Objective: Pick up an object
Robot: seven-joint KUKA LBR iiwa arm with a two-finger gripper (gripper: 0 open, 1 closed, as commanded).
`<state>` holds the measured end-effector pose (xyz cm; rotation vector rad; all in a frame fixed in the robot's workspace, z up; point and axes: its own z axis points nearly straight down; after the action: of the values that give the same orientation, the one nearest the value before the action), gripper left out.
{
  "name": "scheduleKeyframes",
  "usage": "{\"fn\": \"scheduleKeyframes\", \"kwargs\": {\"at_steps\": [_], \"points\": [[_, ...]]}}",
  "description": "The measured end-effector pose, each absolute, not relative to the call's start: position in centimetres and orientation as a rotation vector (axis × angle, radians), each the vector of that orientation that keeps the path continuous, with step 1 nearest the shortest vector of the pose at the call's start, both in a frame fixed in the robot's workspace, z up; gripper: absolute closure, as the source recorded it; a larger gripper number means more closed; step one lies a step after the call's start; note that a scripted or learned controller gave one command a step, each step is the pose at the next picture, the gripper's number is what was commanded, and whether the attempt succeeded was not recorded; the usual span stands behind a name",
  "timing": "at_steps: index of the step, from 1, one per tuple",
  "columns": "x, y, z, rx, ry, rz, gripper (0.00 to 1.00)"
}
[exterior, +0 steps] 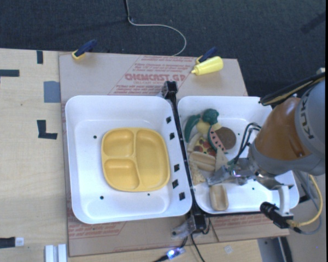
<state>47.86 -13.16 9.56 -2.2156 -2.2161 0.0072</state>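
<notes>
Tool (221, 174) sits low in right bin (273, 201), at 6 o'clock of toy food pile (210, 138): green, red, tan pieces, jumbled. Tool state: cannot tell.

Right white bin (273, 200) holds the clutter, bunched on its 9 o'clock side: green leafy toy (201, 120) at 11, round brown-and-red watermelon-like slice (223, 138) just below, tan hot-dog bun (201, 160) mid-left, small beige bread piece (218, 196) at 7.

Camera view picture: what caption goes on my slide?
Robot gripper reaching into toy food pile; yellow divided plate beside.
</notes>
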Motion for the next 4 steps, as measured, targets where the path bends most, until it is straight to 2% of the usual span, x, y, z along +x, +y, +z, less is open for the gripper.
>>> {"fn": "scheduleKeyframes", "kwargs": {"at_steps": [1, 2, 4], "points": [[47.8, -13.1, 8.4, -2.22, -2.221, 0.002, 0.0], [47.8, -13.2, 9.5, -2.222, -2.222, 0.003, 1.0], [48.4, -14.0, 19.3, -2.221, -2.225, -0.002, 1.0]]}}
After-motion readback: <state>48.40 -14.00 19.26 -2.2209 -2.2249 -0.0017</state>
